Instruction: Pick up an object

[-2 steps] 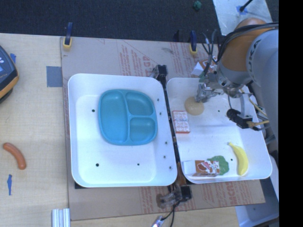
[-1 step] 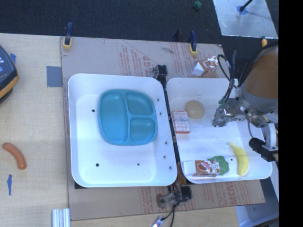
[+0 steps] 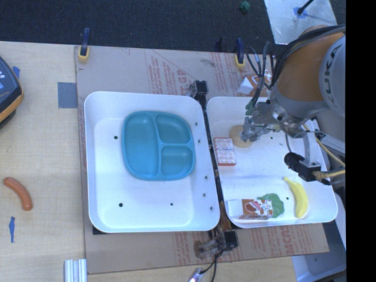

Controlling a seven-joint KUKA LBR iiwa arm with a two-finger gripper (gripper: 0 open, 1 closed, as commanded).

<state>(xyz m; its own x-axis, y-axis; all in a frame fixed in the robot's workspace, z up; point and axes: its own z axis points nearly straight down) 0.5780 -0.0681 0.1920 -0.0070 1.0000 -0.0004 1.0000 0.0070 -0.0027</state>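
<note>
Hovering gripper (image 3: 254, 128) over tan round piece (image 3: 240, 136), center-right of frame; we can't tell finger state; we'd center first, avoid red box (image 3: 224, 151).

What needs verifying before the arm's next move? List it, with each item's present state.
1. Gripper positioned over a target: ok, it hangs above the tan round object in the right bin.
2. Object held between the fingers: cannot tell, the wrist hides them.
3. Neighbours clear of the target: not ok, the small red and white box lies close beside it.
4. Other pickable items lie apart from the gripper: ok, the banana and the flat printed packet sit by the bin's near edge.
5. Left bin contents out of the way: ok, the blue divided plate rests across the divider.
</note>
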